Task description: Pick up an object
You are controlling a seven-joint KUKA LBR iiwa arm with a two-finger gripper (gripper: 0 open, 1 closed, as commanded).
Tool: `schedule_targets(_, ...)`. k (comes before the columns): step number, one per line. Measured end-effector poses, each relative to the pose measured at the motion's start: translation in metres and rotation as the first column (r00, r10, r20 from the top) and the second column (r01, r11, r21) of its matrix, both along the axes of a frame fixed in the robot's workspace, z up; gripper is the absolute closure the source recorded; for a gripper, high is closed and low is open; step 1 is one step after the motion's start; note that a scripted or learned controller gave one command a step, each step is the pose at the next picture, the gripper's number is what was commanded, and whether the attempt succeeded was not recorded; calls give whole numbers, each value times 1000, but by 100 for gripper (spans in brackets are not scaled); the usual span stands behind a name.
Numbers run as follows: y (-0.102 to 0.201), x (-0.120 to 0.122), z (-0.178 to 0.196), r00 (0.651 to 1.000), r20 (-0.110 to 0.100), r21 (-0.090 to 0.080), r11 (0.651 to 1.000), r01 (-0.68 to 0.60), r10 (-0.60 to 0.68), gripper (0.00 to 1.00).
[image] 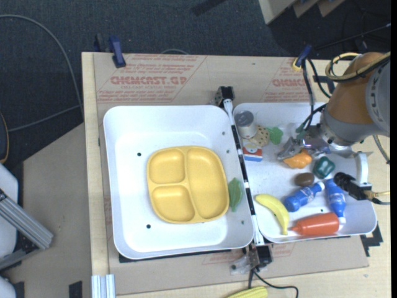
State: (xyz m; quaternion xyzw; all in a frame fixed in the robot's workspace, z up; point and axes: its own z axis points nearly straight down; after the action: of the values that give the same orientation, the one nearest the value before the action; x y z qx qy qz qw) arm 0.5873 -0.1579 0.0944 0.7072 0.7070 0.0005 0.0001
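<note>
My gripper (293, 148) hangs low over the right bin (271, 177), at the end of the grey arm with its orange band (353, 98). It sits right above an orange fruit-like object (298, 161), touching or nearly touching its top. Close by lie a brown lump (304, 179), a teal piece (323, 166), two blue bottles (303, 197) (335, 198), a banana (275, 210) and a long red-orange item (316, 225).
At the right bin's far left stand a metal can (244, 123), a spotted tan piece (263, 135) and a red-white box (252, 152). The left bin (124, 129) holds a yellow divided plate (186, 184) and a green item (235, 193) against its right wall.
</note>
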Motion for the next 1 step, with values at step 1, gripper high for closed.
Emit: schedule_targets(1,1,5,-10,1000,0,-1,1000,-1,1,100)
